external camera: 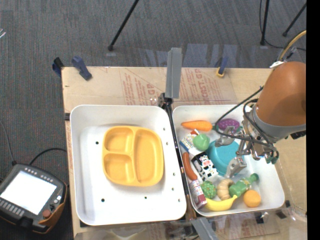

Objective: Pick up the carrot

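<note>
The pincer [235,154] hangs over the teal bowl [223,155] in the right bin [278,184]; I cannot tell how it is set. The carrot [197,125] lies flat near the bin's far-left corner, just beside the green apple [201,142]. Best approach: travel left, align across the carrot's narrow width, and descend clear of the apple.

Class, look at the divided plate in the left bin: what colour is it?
The divided plate is plain yellow, seen clearly in the camera view.

Grey arm [272,124], orange band [284,94]
</note>
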